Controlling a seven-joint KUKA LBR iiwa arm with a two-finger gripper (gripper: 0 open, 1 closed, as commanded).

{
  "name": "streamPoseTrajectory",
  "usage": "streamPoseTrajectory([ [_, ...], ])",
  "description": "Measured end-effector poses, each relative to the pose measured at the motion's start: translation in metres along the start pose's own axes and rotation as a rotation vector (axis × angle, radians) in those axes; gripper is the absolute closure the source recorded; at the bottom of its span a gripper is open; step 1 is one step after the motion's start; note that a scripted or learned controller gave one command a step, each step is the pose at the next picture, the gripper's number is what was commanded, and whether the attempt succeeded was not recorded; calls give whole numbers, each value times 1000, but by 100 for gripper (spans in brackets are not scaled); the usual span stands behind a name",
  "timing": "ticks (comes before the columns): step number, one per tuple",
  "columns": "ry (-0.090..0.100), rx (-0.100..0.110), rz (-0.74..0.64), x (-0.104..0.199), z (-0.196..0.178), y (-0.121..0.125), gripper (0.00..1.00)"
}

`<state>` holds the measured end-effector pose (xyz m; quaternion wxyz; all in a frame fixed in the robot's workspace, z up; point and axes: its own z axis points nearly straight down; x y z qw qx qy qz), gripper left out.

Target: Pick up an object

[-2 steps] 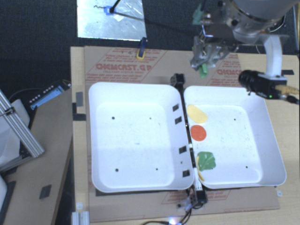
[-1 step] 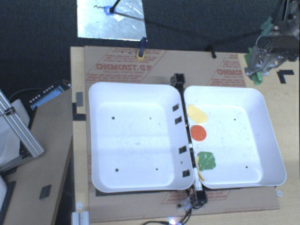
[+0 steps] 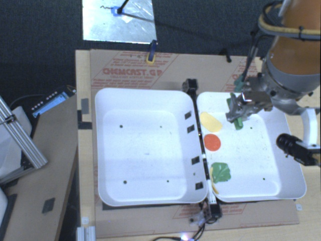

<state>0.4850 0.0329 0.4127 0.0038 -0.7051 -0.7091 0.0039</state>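
Note:
The right bin (image 3: 281, 182) holds a yellow oval piece (image 3: 210, 121), an orange round piece (image 3: 212, 142) and a green leafy piece (image 3: 220, 172) along its left side. A small yellow sliver (image 3: 214, 188) lies at the bin's near left corner. A dark green object (image 3: 236, 115) lies at the far part of the bin, partly covered by my gripper (image 3: 237, 112). The gripper hangs low over that green object, and the arm's orange band (image 3: 301, 9) rises above it at the right.
The left bin (image 3: 115, 185) lies beside the right one, joined by a black hinge strip (image 3: 198, 139). A black cylinder (image 3: 293, 147) juts over the right bin's right rim. Cardboard underlies both bins. A shiny metal sheet (image 3: 119, 14) lies beyond.

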Motion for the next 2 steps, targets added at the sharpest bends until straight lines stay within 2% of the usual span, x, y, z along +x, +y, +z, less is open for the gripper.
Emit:
streamPoseTrajectory([
  [1,-1,5,-4,71,154,1,100],
  [2,3,-22,1,73,59,9,100],
])
